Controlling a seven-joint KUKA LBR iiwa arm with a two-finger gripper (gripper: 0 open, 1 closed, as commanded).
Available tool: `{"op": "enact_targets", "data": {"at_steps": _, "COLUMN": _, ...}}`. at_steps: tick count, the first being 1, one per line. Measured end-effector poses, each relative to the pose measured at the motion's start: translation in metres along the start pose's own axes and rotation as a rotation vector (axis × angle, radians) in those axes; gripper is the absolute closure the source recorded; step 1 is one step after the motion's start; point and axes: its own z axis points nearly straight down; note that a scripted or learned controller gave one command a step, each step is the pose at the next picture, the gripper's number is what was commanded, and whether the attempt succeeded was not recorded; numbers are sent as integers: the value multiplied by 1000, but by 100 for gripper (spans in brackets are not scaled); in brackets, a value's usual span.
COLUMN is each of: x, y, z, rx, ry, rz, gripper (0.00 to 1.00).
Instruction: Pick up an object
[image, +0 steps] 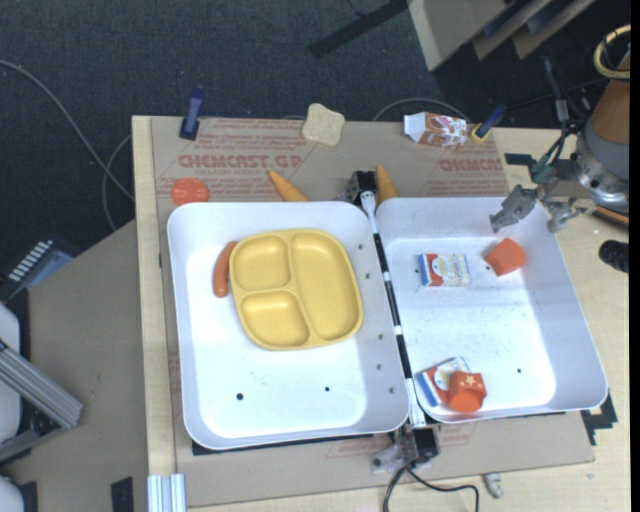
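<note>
Near corner of right bin (560, 380): an orange cup-like object (464, 392) is seen lying against a small red, white and blue carton (437, 378), the two touching at the near rim; their edges are hard to separate.
Left bin (200, 380): a yellow divided tray (296, 288) is set in the middle, with an orange-red sausage (221, 270) just beside its left edge, long axis running near to far.
Middle of right bin: a small carton (444, 270), white with red and blue print, is laid flat, long axis left to right; its print cannot be read.
Orange block (506, 256): a small orange cube-like piece, tilted slightly, is found in the far part of the right bin, right of the flat carton and apart from it.
Gripper (530, 207): it is held above the far edge of the right bin, just beyond the orange block; the fingers are seen spread, with nothing between them.
Arm: it is cut off at the right edge.
</note>
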Motion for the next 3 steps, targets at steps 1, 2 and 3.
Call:
{"op": "enact_targets", "data": {"at_steps": 1, "x": -23, "y": 16, "z": 98, "rx": 5, "ry": 1, "rz": 1, "gripper": 0}}
{"op": "enact_targets", "data": {"at_steps": 2, "x": -29, "y": 22, "z": 133, "rx": 3, "ry": 6, "rz": -3, "gripper": 0}}
{"op": "enact_targets", "data": {"at_steps": 3, "x": -30, "y": 23, "z": 122, "rx": -1, "ry": 0, "rz": -4, "gripper": 100}}
